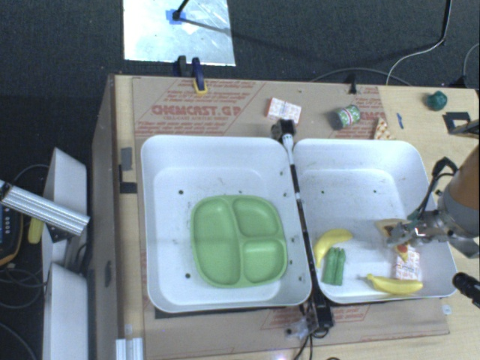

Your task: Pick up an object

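Camera view: banana [395,283] lies crosswise below pincer [403,233], stem pointing left.

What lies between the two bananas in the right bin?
In the camera view, a green object lies between the upper banana and the lower banana, on the bin's white floor.

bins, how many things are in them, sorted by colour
Green: 2, the divided plate in the left bin and a small green item in the right bin
Yellow: 2, bananas
White and red: 1, a small packet below the claw
Total: 5
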`<state>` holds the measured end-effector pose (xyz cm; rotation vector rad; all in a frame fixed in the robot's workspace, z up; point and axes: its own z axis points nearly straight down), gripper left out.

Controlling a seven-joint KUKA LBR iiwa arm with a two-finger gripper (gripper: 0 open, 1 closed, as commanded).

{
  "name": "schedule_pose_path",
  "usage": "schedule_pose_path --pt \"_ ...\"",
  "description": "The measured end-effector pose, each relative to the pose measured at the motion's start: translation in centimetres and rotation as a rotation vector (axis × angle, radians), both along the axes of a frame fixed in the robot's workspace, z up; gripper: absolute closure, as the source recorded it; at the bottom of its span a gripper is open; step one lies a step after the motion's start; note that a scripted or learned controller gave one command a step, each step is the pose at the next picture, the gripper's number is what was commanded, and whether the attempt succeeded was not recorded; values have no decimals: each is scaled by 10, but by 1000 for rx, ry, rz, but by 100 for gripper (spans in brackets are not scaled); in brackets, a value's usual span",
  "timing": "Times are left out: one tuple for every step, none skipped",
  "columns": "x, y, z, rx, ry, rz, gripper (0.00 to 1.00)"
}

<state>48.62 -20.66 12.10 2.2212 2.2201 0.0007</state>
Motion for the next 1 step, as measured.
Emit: schedule_pose_path --pt "23 11 7 0 -1 4 100"
